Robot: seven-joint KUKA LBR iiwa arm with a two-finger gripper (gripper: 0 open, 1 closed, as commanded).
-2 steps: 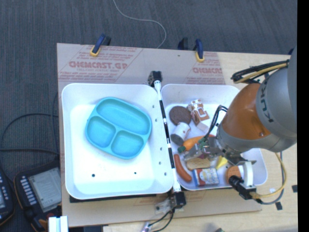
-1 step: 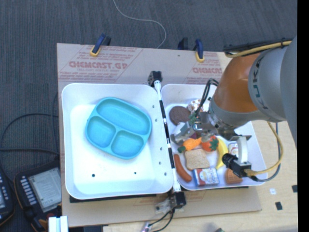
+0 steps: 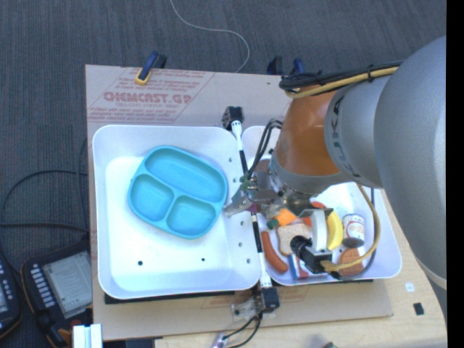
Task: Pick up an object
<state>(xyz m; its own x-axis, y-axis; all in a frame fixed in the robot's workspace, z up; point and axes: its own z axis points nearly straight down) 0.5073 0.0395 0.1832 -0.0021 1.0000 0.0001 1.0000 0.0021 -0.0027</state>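
Gripper (image 3: pixel 250 198), grip state unclear, over the rim between 2 bins, beside blue tray (image 3: pixel 177 191).

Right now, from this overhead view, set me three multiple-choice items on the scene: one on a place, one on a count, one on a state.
1. Where does the blue tray lie?
A. In the left bin
B. In the right bin
C. On the carpet

2. How many compartments does the blue tray have?
A. Two
B. Three
C. Five

3. How does the blue tray sit?
A. Flat, open side up
B. Flipped over
C. Standing on edge

Key:
1 A: the blue tray rests on the floor of the left bin.
2 B: one long compartment and two smaller ones show.
3 A: its hollows face the camera.
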